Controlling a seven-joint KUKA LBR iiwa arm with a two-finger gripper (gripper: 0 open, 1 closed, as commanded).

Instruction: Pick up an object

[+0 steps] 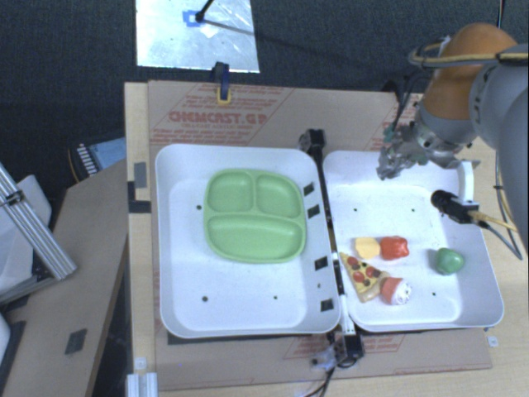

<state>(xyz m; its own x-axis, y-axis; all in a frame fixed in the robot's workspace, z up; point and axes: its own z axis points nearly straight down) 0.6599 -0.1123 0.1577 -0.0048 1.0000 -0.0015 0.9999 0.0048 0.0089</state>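
- The gripper [390,165] hung over the upper edge of the right bin [413,201], toward the upper right of the frame; whether it was wide or narrow could not be told, and nothing showed in its grasp.
- The candidate objects lay well apart from it, low in that bin: a yellow piece [367,247] touching a red piece [394,248], a pizza slice [362,274] just below, a small red-and-white toy [394,290], and a green ball [449,260] off to the right.
- Likely risk: the clustered pieces could be nudged aside or caught two at once during a descent.
- The ball would probably roll from a glancing touch.
- The slice lay flat near the bin's left wall, which might foul a grasp.
- The green plate [253,216] sat in the left bin [182,246].
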